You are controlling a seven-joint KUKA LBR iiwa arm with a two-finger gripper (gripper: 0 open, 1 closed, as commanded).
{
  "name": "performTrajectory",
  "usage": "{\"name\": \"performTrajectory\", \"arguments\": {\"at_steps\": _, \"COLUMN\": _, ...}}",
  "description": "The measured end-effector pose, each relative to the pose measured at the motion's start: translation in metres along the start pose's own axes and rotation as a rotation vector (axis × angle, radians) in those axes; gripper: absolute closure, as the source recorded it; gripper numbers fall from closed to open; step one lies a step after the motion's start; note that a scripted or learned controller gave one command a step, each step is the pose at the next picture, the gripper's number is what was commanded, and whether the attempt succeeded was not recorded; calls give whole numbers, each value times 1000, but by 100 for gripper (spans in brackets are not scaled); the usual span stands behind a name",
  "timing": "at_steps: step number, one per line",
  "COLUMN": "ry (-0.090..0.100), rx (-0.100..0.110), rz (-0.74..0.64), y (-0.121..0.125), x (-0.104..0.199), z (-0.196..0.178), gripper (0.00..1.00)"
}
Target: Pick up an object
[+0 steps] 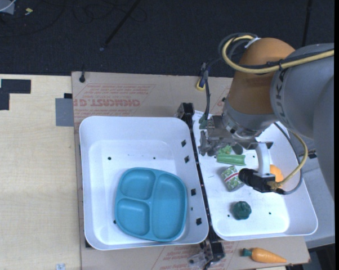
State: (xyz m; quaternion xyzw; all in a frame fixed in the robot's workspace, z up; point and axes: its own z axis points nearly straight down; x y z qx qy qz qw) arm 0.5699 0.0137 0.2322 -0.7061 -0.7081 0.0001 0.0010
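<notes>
Camera view: gripper [224, 146] low in right bin [304, 218], over green items [230, 157]; whether it grasps anything, cannot tell. Dark green lump [241, 210] lies apart. Blue tray [151, 205] in left bin. Nothing visibly lifted; pick pending.

bins: the left bin [96, 151], left of the gripper [214, 145], looks like smooth white plastic
tray: blue divided tray [151, 204], glossy plastic look
arm band: orange band [259, 77] above the gripper, smooth with a slight sheen
bench: pale wood-look bench [29, 179], matt
</notes>
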Motion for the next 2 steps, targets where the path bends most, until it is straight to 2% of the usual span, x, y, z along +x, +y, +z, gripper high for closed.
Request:
{"name": "performTrajectory", "arguments": {"at_steps": 1, "ry": -2, "rx": 3, "rz": 2, "y": 8, "x": 11, "z": 15, "gripper": 100}}
{"name": "performTrajectory", "arguments": {"at_steps": 2, "ry": -2, "rx": 1, "rz": -2, "y": 15, "x": 9, "z": 13, "gripper": 100}}
